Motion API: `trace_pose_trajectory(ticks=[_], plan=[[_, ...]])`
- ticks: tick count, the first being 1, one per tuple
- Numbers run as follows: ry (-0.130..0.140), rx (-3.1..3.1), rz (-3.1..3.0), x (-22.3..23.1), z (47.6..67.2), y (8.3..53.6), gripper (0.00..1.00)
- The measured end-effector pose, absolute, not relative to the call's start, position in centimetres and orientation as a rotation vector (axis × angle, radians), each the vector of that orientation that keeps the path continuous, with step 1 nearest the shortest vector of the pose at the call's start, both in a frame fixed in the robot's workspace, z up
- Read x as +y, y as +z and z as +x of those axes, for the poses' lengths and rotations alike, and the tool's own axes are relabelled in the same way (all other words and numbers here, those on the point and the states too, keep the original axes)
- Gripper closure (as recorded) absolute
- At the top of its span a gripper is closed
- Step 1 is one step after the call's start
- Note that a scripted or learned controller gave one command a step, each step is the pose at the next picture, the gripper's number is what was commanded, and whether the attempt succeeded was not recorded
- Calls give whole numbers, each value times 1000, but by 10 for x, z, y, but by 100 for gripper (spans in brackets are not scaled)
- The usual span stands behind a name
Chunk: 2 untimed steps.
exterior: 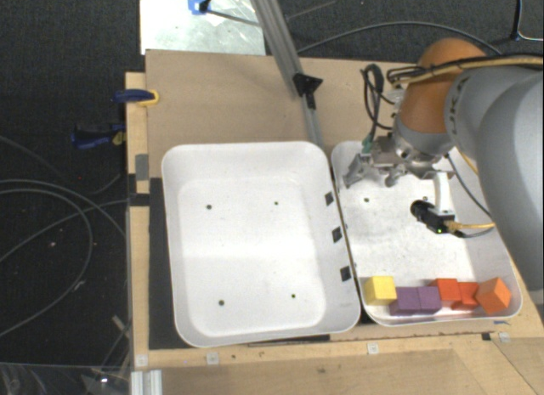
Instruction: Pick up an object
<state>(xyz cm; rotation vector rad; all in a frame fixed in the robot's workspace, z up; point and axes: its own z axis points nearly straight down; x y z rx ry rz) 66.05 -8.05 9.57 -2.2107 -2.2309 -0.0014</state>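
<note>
Now | pincer (pixel 371 169) | over right bin (pixel 406 236) | grip state: cannot tell

I count two white bins (pixel 255 240) on the desk (pixel 229 104). Below my claw (pixel 374 168), along the right bin's near wall, I see five blocks: one yellow (pixel 380 289), one purple (pixel 416 300), three orange (pixel 448 290).

Even, bright light falls from above. The two white bins (pixel 255 240) are nearly washed out, their inner walls hard to read. A glaring pale patch (pixel 200 2) sits beyond the bench's far edge. Shadows are soft and faint. The picture is slightly grainy, and the dark floor (pixel 59 215) stays dim.
</note>
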Motion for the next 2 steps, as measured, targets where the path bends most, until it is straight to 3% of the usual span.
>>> trace_pose_trajectory(ticks=[1, 2], plan=[[-8, -2227, -2223, -68, 603, 196, 0], [-8, -2227, -2231, -111, 620, 272, 0]])
